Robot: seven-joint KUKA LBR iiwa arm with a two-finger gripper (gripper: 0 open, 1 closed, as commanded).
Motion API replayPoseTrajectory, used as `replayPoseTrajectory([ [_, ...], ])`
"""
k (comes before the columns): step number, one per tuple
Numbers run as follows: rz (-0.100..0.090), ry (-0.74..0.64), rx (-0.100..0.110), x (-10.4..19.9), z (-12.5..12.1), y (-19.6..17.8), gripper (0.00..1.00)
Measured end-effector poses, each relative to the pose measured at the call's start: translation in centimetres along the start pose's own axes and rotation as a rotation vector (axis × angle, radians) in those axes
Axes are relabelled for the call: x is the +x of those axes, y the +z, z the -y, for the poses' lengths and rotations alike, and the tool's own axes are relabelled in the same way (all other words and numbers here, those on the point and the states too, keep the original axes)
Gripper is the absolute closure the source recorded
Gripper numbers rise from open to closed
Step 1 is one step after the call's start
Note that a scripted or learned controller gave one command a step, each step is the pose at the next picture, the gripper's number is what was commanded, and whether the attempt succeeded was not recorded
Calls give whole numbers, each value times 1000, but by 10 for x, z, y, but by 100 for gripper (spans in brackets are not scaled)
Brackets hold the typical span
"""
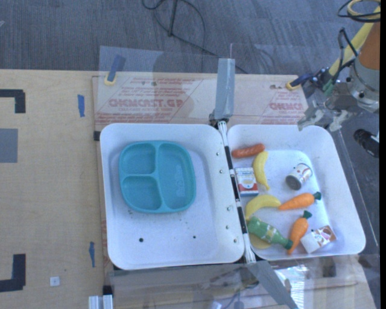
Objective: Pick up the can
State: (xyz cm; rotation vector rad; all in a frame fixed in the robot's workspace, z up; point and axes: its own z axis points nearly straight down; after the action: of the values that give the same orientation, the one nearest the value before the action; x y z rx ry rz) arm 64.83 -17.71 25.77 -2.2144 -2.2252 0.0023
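Fingers [310, 119] of the gripper [319, 121] look spread and empty (hovering off the bin's [338, 151] one-o'clock corner); the can [298, 176] lies sideways, well apart.

A robot test bench in a lab

You are looking at a plywood bench [48, 181] marked with black and blue tape [81, 105], two white bins [114, 145] joined side by side, loose cables [175, 18] on grey carpet [60, 30], and toy food [289, 202] laid out as test props.
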Motion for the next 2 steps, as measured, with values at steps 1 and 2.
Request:
replayPoseTrajectory([
  [1, 1, 18, -4, -18, 25, 166, 0],
  [2, 0, 18, -4, -18, 24, 158, 100],
])
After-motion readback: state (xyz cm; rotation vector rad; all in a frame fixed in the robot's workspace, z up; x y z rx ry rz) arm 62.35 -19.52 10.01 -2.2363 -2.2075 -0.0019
